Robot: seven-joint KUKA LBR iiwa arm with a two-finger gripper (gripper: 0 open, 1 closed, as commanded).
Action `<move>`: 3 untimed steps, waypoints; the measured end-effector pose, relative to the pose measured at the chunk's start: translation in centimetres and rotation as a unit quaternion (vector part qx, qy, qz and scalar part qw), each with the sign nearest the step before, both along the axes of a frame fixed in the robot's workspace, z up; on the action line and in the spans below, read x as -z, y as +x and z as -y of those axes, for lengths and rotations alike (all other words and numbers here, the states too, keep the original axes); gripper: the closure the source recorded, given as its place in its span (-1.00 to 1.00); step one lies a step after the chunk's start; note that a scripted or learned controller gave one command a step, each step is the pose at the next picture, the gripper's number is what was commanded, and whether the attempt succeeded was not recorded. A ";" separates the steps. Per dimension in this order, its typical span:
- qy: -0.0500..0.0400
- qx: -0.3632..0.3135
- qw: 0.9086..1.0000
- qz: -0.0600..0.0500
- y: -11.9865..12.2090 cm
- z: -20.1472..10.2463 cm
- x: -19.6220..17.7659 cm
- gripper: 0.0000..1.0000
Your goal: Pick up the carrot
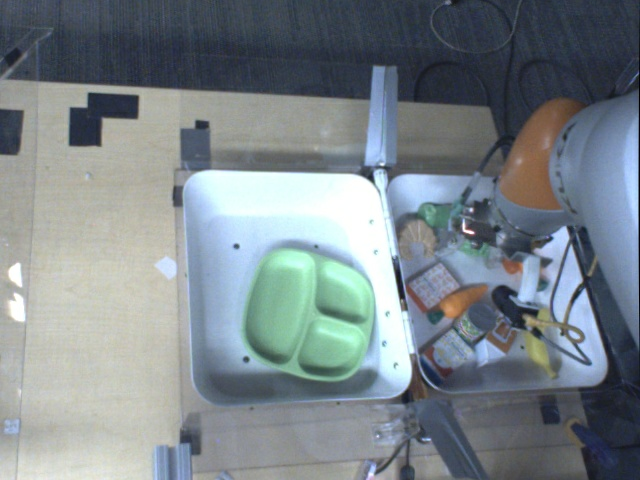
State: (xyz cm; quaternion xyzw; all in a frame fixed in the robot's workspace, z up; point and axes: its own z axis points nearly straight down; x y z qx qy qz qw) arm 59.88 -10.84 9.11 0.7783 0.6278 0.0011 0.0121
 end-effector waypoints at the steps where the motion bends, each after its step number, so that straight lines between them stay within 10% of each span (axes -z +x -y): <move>1: 0.005 -0.129 0.992 -0.001 -6.5 -2.0 0.1 -1.00; 2: 0.007 -0.131 0.991 0.002 -6.2 -2.3 -1.1 1.00; 3: 0.005 -0.227 0.974 -0.007 -8.4 5.1 -1.8 1.00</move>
